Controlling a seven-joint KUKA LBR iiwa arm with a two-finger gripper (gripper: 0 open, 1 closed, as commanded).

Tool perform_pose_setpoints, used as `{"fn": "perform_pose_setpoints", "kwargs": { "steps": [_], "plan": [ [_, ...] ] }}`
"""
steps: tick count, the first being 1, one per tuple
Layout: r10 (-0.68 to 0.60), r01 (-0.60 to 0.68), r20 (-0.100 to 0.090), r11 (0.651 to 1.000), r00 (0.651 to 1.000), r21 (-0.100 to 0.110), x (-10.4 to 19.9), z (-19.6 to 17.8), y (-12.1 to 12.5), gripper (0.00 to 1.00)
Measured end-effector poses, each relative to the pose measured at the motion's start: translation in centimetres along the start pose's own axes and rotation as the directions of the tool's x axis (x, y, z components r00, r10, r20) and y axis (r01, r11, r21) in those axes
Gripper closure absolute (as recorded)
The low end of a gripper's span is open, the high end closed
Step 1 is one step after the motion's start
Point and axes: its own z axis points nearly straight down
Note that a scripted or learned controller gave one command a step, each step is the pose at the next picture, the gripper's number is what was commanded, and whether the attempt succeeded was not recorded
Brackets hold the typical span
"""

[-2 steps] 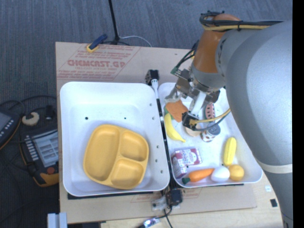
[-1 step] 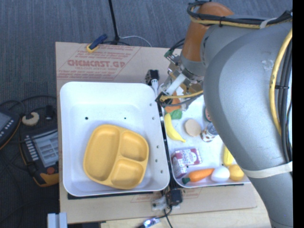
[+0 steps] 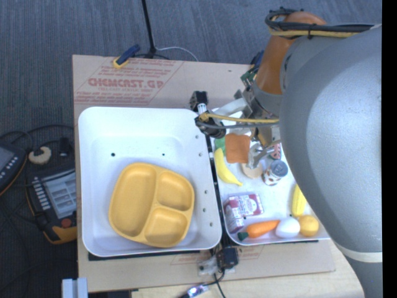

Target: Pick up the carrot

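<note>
Still approach stage: carrot lies at right bin's near edge, btwn a meat pack and white egg, w/ gripper well apart up by the banana, its grip state can't tell, so next it must travel down to the carrot.

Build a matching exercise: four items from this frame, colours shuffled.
Things:
1. carrot
2. divided tray
3. banana
4. egg

Colours:
A. white
B. orange with a green end
C. bright yellow
D. mustard yellow

Pairs: 1-B, 2-D, 3-C, 4-A
</note>
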Motion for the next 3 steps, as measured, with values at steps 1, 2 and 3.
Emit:
{"fn": "perform_pose_setpoints", "kwargs": {
  "steps": [1,2,3],
  "plan": [
    [-0.006,0.006,0.008,1.000,1.000,0.002,-0.1,-0.7,0.0,1.00],
    [-0.005,0.005,0.008,1.000,1.000,0.002,-0.1,-0.6,0.0,0.00],
    [-0.012,0.012,0.007,1.000,1.000,-0.001,0.7,5.6,2.1,0.00]
  ]
}}
